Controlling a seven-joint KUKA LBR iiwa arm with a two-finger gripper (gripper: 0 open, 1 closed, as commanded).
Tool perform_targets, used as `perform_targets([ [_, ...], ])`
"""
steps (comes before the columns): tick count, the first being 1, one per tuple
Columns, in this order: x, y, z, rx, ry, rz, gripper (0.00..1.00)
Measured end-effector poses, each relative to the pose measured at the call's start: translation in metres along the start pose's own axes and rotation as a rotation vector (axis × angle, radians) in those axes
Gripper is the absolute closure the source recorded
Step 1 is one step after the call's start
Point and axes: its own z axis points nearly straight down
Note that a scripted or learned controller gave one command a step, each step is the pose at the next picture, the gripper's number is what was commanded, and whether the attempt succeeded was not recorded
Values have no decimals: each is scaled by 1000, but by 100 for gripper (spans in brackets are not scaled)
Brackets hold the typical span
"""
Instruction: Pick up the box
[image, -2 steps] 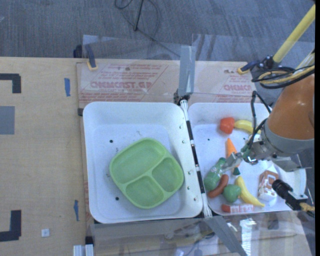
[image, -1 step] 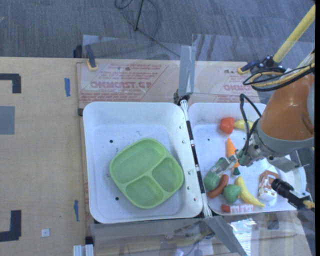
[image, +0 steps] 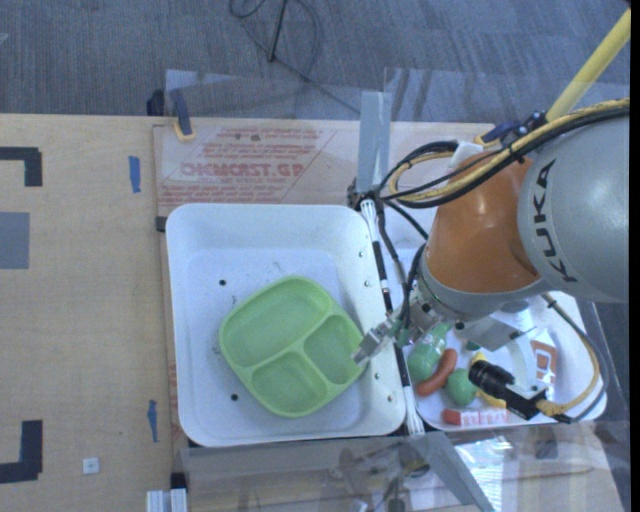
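Note:
My gripper (image: 384, 339) hangs low over the wall between the two bins, its tip at the right edge of a green divided plate (image: 288, 346) that lies in the left bin (image: 200, 250). The big arm hides most of the right bin (image: 585, 400). A white box with orange print (image: 541, 357) peeks out at that bin's right side, to the right of the gripper and apart from it. A flat red and white packet (image: 480, 418) lies along the bin's front edge. Nothing shows in the gripper's grasp.
Just below the gripper in the right bin lie a green round thing (image: 427, 356), a red sausage-shaped thing (image: 437, 374) and a second green piece (image: 459, 388). A cardboard sheet (image: 250, 170) lies behind the left bin. Cables loop above the wrist.

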Motion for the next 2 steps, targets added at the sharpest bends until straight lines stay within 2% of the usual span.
perform_targets([
  [1,21,0,0,1,1,-86,0],
  [2,-85,-71,0,-2,-3,-280,0],
])
